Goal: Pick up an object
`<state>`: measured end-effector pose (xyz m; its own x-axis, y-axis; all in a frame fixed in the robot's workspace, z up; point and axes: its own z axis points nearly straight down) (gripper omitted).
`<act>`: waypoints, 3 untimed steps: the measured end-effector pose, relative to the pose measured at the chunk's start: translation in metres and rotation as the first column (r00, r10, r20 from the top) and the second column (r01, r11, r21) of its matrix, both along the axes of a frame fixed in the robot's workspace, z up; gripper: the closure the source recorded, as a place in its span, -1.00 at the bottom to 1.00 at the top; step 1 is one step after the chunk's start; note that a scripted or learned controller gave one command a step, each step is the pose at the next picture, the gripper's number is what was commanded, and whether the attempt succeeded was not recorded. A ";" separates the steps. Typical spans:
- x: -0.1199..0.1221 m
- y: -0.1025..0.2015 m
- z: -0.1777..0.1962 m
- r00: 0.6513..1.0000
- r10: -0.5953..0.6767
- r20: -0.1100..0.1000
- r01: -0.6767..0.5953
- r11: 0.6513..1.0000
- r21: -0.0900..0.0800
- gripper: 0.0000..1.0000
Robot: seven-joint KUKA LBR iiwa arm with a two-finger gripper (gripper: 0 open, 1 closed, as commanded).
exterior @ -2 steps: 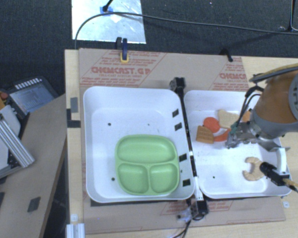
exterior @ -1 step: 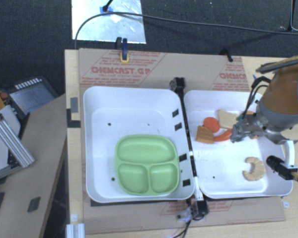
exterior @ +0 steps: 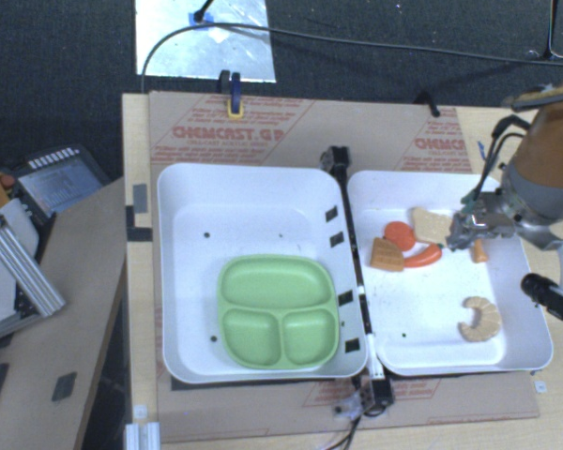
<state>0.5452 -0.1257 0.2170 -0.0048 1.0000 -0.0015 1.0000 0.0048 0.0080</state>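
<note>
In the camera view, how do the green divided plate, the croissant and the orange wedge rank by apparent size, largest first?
1. green divided plate, clearly largest.
2. croissant.
3. orange wedge.
The croissant and wedge look close in size, so their order is unsure.

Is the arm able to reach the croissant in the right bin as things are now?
Probably yes. The croissant lies alone in the right bin, apart from the other food pieces, with nothing on top of it. The end effector is over the same bin, a little farther back.
</note>
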 end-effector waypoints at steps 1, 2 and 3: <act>0.002 0.000 0.033 1.000 -0.001 -0.002 0.001 1.000 0.000 1.00; 0.003 0.050 0.036 1.000 0.005 -0.005 -0.005 1.000 0.003 1.00; 0.010 0.105 0.041 1.000 0.006 -0.006 -0.006 1.000 0.004 1.00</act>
<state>0.5555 -0.0205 0.2582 -0.0103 0.9999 0.0021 0.9999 0.0103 0.0024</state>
